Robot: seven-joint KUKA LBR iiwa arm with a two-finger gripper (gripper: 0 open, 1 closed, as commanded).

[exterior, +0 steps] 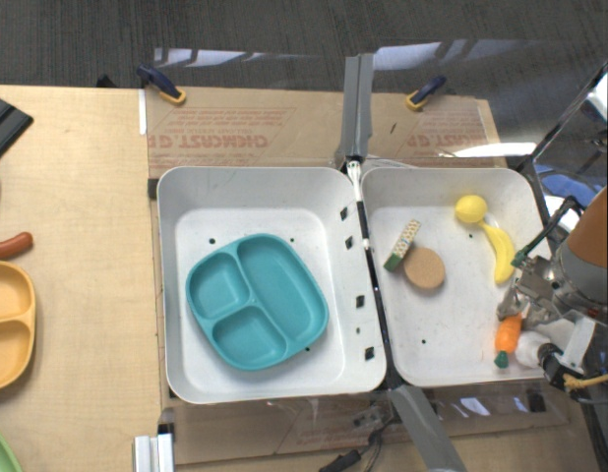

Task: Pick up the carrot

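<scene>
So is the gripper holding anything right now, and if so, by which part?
It cannot be told. The gripper sits right over the top end of the carrot in the right bin, but whether it grips the carrot isn't visible.

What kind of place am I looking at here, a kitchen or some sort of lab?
Most likely a robot test bench, not a kitchen: two white bins sit on clamped cardboard, a robot arm's gripper hangs over a toy carrot, and a teal divided plate fills the other bin.
</scene>
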